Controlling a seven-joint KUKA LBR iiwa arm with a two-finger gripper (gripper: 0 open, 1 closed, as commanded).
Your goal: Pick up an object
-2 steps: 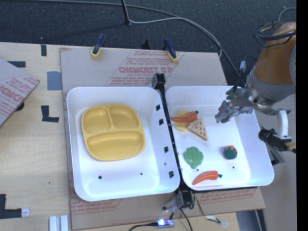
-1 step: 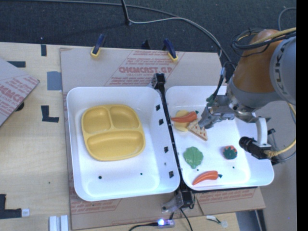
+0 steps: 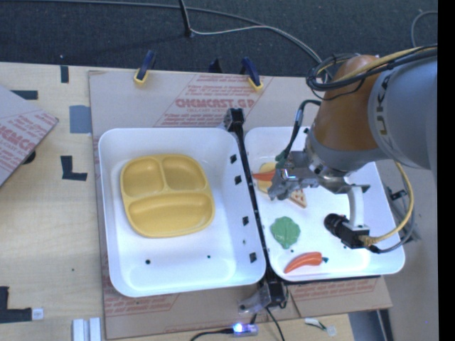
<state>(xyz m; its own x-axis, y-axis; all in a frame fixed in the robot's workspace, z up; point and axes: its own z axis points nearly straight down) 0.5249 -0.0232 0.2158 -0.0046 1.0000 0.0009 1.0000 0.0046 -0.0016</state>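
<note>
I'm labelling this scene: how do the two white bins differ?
The left bin holds a yellow divided tray; the right bin holds small toy foods, such as a green piece and an orange pepper. The arm's gripper is over the right bin, not the left. Both are shallow and white.

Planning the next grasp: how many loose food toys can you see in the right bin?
4, at least: a green leafy piece mid-bin, an orange-red pepper near the front edge, a pizza-like wedge and a red-yellow piece by the gripper. The arm may hide more.

Gripper (image 3: 286,183) fingers masked by the wrist (state indeterminate), orange item (image 3: 264,176) beneath partly covered.
</note>
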